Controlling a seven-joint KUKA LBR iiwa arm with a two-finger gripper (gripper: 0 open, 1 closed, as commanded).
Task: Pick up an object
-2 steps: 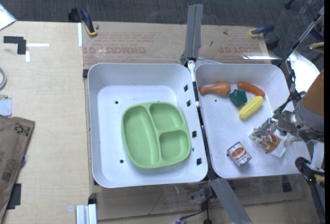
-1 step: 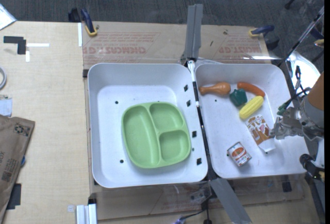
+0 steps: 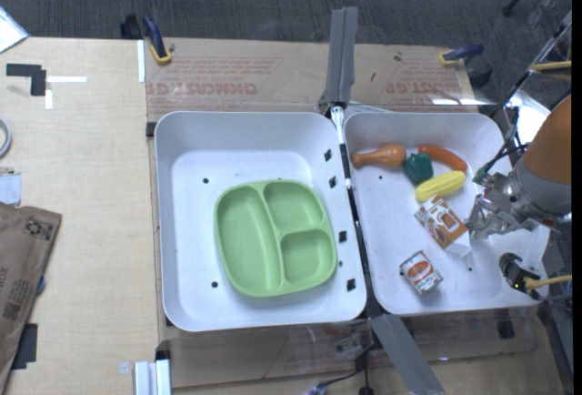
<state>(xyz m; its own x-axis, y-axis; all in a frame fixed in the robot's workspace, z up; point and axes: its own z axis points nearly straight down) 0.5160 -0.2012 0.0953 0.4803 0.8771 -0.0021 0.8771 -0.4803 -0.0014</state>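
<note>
Pick not yet made.
Gripper [image 3: 482,218] low at the right bin's [image 3: 400,293] right edge beside the snack packet [image 3: 440,222]; grip state unreadable, nothing visibly held. Lift remains.

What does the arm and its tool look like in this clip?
At the view's right edge, the arm shows a rounded orange band above a grey wrist section. Below it sits the tool, a compact metallic grey assembly with silvery parts. Thin dark cables run beside the wrist.
</note>
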